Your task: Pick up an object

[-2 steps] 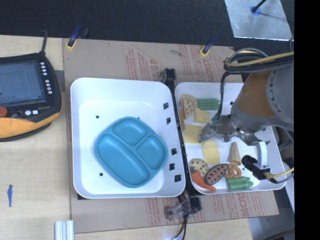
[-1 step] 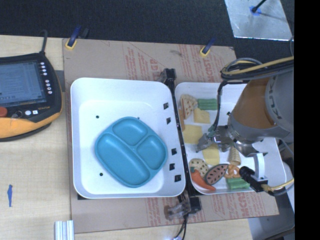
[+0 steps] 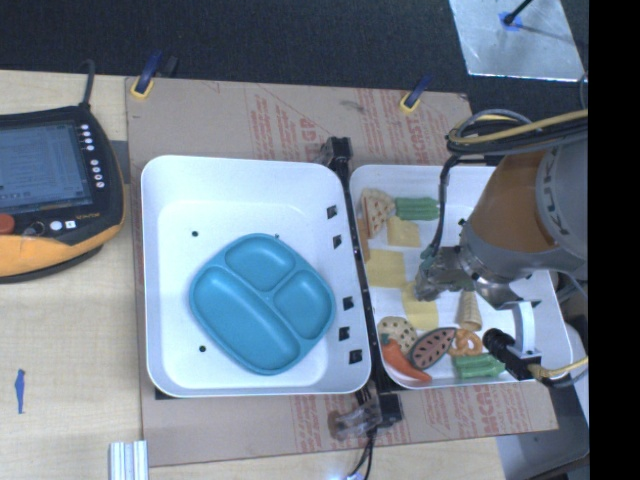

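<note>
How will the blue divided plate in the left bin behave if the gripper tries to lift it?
The blue divided plate looks like rigid moulded plastic, so probably stiff and light. It lies flat and wide on the left bin floor, likely hard to pinch except at its rim. Its smooth surface may slip.

tool [image 3: 432,280] tips blurred | arm [image 3: 520,218] hides right bin [image 3: 450,176] part | pendant [image 3: 50,193] cut off left

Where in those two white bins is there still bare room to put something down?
The left white bin has bare floor along its back edge and left wall, around the blue divided plastic plate. The right white bin is crowded: toy food pieces fill its left side, and the grey arm's gripper hangs over the middle.
</note>
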You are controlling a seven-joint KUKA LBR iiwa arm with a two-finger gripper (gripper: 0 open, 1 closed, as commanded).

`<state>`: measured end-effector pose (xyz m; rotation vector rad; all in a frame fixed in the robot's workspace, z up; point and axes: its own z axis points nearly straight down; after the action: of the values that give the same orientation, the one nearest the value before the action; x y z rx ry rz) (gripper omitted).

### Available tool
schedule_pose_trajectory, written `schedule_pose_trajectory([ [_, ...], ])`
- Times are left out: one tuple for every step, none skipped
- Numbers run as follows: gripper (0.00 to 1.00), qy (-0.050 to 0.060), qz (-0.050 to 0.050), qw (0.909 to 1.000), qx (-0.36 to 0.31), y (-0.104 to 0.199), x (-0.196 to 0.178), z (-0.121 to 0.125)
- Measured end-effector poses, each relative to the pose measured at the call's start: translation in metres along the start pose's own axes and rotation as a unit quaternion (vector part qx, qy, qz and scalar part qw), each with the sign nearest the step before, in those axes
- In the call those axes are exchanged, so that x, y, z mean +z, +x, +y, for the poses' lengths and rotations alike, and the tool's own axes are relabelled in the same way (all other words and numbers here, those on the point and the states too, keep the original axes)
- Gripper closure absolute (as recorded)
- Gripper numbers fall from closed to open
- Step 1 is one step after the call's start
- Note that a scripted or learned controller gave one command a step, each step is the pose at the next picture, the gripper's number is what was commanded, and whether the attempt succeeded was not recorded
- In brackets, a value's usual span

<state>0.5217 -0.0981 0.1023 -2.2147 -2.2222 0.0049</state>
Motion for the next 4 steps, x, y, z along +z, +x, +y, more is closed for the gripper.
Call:
schedule_pose_trajectory([
  [0.0,0.0,0.0,1.0,-0.001,0.0,0.001,0.0],
  [0.0,0.0,0.0,1.0,0.0,-0.001,0.011,0.0],
  [0.0,0.0,0.0,1.0,0.0,-0.007,0.011,-0.009],
  [0.0,-0.004,0.0,1.0,-0.001,-0.002,0.009,0.059],
])
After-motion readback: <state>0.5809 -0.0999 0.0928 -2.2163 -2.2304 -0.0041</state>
